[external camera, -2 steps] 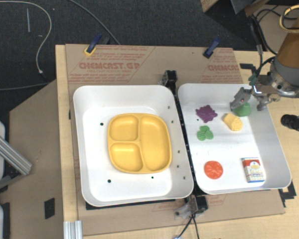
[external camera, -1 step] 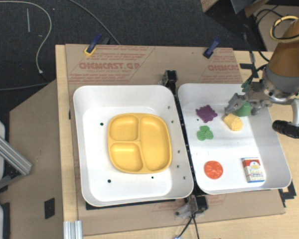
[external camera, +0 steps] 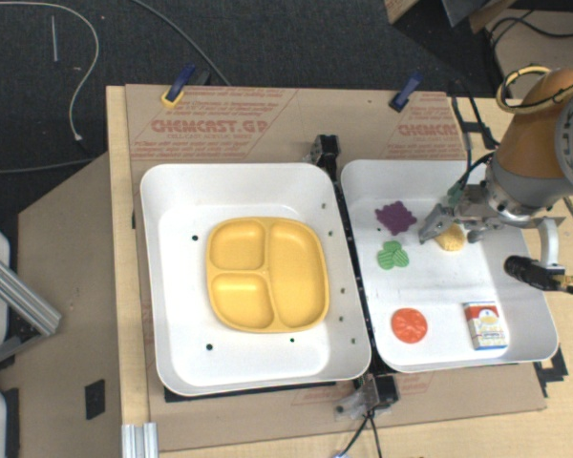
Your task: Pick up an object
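The gripper [external camera: 446,229] stands open astride a pale yellow object [external camera: 452,241], with purple grapes [external camera: 395,218] at nine o'clock of it

A yellow divided plate [external camera: 267,275] lay in the middle of the left white bin [external camera: 172,198]; the brown board [external camera: 258,122] under both bins bore red lettering; two blue clamps [external camera: 179,86] gripped its far edge; a white cable [external camera: 81,113] curled over the dark floor [external camera: 267,17].
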You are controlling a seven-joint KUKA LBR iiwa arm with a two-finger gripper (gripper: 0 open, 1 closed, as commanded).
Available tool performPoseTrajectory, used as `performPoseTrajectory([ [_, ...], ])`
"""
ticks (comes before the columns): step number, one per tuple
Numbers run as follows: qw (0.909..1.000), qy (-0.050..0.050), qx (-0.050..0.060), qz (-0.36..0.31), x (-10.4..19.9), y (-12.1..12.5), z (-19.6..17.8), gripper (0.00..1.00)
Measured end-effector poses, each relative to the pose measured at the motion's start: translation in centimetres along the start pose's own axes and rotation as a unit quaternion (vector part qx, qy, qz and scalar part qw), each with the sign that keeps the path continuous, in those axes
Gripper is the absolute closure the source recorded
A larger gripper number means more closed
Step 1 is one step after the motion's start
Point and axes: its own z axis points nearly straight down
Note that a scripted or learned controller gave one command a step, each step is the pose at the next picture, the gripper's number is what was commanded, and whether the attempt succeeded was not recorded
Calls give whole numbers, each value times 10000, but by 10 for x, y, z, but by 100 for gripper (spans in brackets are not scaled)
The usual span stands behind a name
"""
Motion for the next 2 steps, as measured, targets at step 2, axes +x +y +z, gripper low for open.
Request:
performPoseTrajectory([
  [2, 10000, -20, -65, -11, 8, 6, -76, 100],
])
